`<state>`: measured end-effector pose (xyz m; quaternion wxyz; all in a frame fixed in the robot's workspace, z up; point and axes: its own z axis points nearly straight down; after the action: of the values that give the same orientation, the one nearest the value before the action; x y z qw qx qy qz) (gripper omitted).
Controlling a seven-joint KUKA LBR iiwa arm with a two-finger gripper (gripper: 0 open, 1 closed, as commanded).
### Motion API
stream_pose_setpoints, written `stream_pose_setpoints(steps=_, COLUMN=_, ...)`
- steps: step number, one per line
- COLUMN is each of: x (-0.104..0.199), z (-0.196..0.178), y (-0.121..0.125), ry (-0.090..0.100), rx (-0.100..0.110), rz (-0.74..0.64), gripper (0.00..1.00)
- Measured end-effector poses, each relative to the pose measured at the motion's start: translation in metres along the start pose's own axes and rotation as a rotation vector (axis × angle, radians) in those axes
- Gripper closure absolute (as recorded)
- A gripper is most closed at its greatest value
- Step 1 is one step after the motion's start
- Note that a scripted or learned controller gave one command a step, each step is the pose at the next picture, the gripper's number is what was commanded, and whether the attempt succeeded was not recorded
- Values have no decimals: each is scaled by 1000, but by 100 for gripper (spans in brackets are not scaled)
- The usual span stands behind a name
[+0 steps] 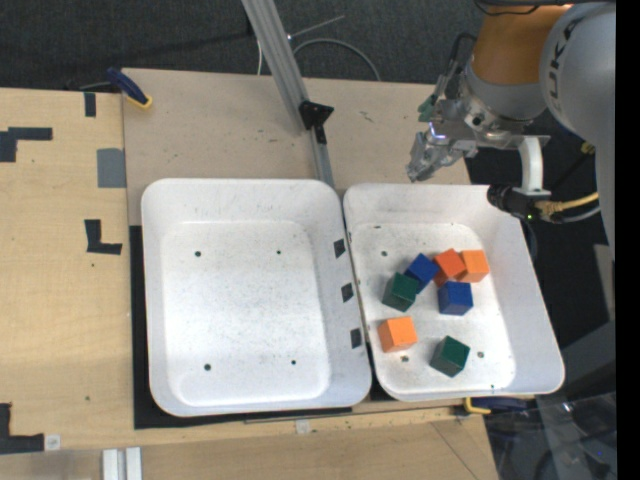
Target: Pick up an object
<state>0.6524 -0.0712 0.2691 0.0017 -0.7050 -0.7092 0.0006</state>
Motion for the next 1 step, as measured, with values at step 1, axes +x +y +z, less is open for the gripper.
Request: stream_pose_setpoints(steps=1, x=54, z=0, y=-7, ry=0, rx=-1, rz=-1, gripper=100)
